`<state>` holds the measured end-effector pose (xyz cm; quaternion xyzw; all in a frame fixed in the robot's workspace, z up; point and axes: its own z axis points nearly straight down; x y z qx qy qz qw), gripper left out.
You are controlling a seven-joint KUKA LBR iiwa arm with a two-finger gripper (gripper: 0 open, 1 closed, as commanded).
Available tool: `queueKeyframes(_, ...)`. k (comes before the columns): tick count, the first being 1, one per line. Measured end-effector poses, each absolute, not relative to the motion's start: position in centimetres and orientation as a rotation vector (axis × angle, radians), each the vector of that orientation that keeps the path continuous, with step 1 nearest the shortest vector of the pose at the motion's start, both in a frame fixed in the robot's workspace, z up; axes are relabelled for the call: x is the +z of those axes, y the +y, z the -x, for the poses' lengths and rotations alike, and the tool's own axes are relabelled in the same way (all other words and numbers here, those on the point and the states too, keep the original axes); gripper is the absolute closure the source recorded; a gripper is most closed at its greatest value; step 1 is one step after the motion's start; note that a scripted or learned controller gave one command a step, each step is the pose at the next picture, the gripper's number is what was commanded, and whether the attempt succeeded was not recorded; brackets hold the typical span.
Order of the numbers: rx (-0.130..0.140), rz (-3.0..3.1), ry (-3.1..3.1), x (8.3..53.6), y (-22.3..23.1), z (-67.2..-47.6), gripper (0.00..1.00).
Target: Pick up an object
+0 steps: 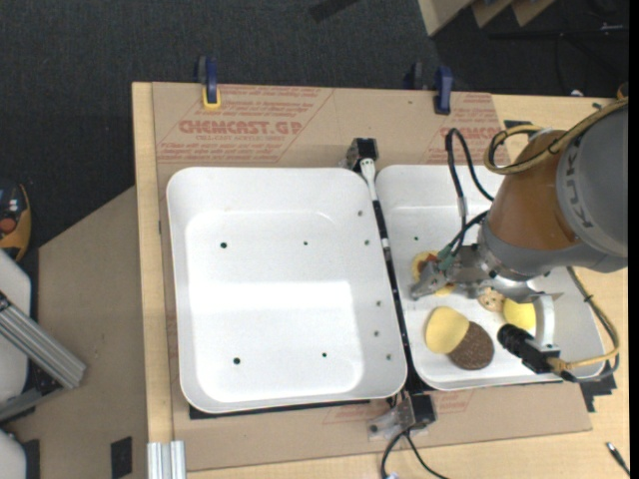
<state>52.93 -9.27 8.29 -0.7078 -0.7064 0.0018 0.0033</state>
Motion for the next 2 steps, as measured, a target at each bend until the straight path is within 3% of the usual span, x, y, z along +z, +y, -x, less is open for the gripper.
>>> queueKeyframes(1,-0.001,2.224,-2.22,9.5,-9.3,-53.2,1.0)
queueKeyframes(2,-0.022,2.226,-2.24,29.6,-5.6,-57.7,1.0)
